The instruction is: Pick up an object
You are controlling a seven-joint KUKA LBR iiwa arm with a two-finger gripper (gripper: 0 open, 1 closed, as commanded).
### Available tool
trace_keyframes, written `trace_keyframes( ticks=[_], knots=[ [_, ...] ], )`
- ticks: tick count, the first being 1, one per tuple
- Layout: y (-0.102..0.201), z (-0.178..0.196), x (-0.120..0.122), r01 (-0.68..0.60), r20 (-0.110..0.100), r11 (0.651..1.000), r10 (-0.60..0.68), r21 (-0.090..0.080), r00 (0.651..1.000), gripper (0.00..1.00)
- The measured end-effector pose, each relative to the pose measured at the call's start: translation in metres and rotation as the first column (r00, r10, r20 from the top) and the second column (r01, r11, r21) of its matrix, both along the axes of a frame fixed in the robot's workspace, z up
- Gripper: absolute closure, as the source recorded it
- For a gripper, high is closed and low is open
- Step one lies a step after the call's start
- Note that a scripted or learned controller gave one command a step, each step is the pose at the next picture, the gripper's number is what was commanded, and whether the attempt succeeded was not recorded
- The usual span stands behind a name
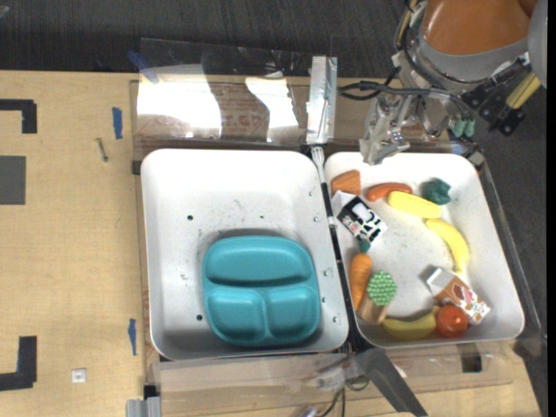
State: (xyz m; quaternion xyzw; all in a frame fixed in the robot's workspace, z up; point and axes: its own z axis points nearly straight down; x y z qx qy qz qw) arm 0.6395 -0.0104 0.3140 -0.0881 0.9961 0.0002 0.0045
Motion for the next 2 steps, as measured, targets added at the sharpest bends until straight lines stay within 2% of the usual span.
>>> trace_keyframes(
  ticks=[1,2],
  knots=[
    [-0.006,0.052,0.029,-0.007,0.001,1.000,0.007,0.000,1.000,1.00],
    [-0.033,0.037,-0.015,0.151,-0.008,0.989,-0.151,-0.001,0.989,1.00]
  ],
)
